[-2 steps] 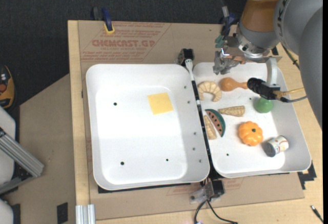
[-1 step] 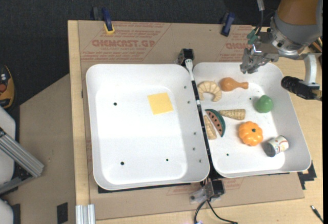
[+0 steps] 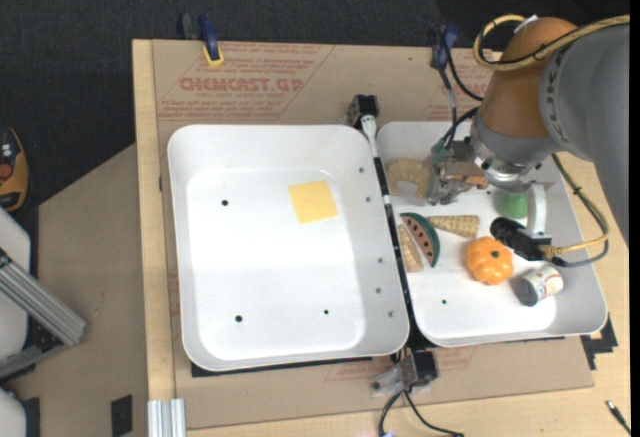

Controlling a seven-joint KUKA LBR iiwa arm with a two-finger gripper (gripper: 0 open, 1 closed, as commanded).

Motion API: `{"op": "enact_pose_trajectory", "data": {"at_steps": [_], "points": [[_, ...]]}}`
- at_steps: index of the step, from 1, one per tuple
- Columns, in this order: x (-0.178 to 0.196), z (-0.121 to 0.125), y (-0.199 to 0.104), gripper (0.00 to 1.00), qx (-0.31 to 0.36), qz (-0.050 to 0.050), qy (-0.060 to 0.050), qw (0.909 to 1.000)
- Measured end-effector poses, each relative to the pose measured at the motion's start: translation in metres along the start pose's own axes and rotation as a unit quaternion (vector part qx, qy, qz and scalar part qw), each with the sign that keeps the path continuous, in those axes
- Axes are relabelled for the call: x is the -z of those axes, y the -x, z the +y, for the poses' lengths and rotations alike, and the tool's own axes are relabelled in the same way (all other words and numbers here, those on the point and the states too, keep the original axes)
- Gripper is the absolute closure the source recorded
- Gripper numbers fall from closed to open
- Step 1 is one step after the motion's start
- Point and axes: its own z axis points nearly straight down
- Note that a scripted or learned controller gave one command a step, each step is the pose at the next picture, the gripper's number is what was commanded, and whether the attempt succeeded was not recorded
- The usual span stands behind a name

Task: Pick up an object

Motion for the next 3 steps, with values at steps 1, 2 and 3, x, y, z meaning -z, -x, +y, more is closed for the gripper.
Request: {"op": "enact_pose_trajectory", "data": {"at_steps": [1, 2, 3], "points": [[0.198, 0.022, 0.027, 1.00, 0.001, -0.004, 0.017, 0.9999], [0.115, -0.043, 0.016, 1.00, 0.000, 0.000, 0.000, 1.0000], [0.104, -0.036, 0.071, 1.00, -0.002, -0.002, 0.006, 1.0000]]}}
